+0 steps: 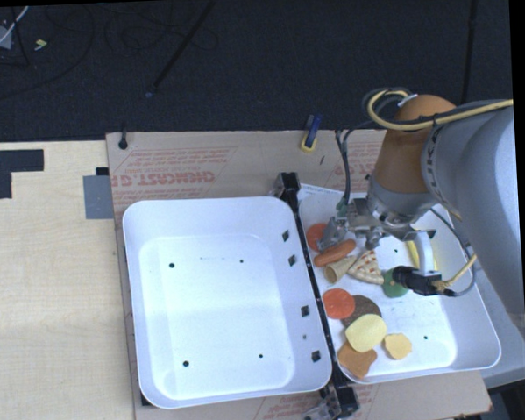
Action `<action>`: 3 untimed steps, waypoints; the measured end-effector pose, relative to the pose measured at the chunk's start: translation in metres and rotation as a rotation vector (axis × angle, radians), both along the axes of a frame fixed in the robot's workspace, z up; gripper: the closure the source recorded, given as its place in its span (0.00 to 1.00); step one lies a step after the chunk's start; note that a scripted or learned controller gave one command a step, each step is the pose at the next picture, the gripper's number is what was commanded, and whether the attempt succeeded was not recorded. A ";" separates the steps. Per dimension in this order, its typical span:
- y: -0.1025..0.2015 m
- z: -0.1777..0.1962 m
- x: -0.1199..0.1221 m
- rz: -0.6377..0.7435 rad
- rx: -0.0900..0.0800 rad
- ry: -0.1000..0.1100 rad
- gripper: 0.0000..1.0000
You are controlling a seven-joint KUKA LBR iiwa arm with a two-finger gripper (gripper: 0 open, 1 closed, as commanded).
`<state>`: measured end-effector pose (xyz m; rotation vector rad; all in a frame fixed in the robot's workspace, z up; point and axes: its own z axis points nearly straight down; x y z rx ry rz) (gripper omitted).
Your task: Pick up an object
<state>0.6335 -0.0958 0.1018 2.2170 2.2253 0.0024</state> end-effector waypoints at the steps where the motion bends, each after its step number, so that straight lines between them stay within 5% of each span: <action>1: 0.007 -0.014 0.011 -0.002 0.001 0.002 0.00; 2: 0.006 -0.002 0.011 0.000 0.000 0.003 1.00; 3: 0.000 0.173 0.013 -0.002 -0.003 -0.014 1.00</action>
